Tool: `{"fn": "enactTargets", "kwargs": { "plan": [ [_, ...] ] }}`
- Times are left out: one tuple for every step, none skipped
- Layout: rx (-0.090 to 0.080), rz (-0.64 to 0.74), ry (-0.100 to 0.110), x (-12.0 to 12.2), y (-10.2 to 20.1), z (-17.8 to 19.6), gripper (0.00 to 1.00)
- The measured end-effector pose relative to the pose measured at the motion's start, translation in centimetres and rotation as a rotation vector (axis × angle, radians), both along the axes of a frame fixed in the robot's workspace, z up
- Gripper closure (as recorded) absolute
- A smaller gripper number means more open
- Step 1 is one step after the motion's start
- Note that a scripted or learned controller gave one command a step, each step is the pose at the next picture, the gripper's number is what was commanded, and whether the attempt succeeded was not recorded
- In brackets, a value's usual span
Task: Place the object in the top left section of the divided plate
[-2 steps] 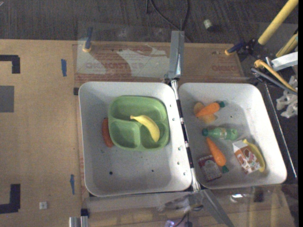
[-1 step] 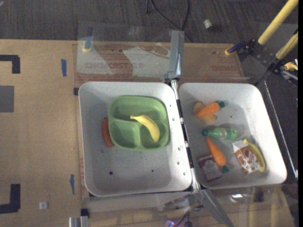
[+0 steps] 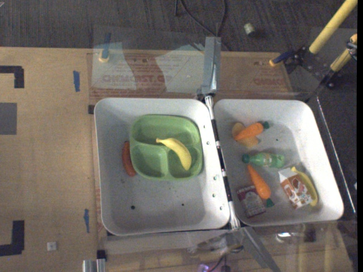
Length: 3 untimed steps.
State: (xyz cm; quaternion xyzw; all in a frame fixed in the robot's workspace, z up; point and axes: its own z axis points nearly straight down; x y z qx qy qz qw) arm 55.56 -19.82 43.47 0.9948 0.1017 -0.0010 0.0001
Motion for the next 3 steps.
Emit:
{"fn": "enactTargets", "kwargs": {
  "plan": [
    [0.000, 0.003, 0.000, 8.5, -2.2, 0.0, 1.00],
    [0.000, 0.039, -0.002, 10.7, -2.1, 0.1, 1.00],
    [0.002, 0.284, 0.002, 5.3, -2.2, 0.1, 1.00]
  ]
}}
